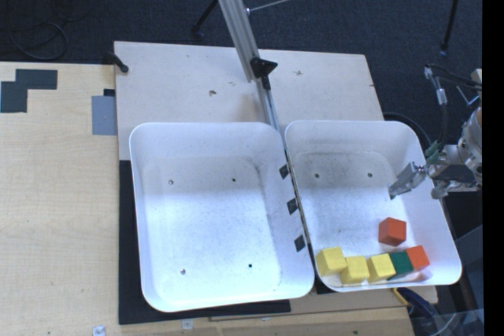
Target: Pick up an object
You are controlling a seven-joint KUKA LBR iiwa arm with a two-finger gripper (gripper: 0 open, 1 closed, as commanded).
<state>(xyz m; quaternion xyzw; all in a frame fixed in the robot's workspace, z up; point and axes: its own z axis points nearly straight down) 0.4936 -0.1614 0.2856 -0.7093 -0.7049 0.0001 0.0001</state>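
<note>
The claw (409, 181) is seen at the right rim of the right bin (346, 142), above the blocks; whether it is spread or pressed together cannot be told. The red block (392, 231) lies alone, near the row of yellow blocks (356, 265) along the near wall. A grasp could be spoiled by the wall, or neighbours could be pushed.

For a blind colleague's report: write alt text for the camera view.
The gripper hangs over the right bin's right rim, above a red block lying apart from a front-edge row of three yellow blocks, a green block and an orange block. The left bin sits alongside.
</note>
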